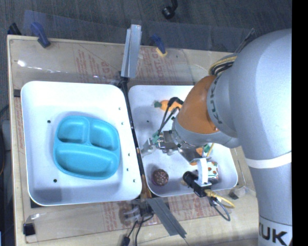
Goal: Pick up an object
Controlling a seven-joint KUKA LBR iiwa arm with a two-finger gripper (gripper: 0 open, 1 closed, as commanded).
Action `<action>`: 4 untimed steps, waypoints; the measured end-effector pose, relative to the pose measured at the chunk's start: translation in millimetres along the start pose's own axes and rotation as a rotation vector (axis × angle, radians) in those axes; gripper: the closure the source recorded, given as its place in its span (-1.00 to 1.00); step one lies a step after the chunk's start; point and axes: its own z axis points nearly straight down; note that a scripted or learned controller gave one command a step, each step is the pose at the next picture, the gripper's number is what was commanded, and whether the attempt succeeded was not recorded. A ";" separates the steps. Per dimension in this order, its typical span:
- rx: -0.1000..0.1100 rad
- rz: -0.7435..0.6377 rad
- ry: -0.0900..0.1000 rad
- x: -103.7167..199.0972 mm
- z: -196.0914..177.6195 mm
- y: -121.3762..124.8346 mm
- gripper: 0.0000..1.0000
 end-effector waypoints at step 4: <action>-0.001 -0.002 0.002 0.2 0.3 14.4 -1.00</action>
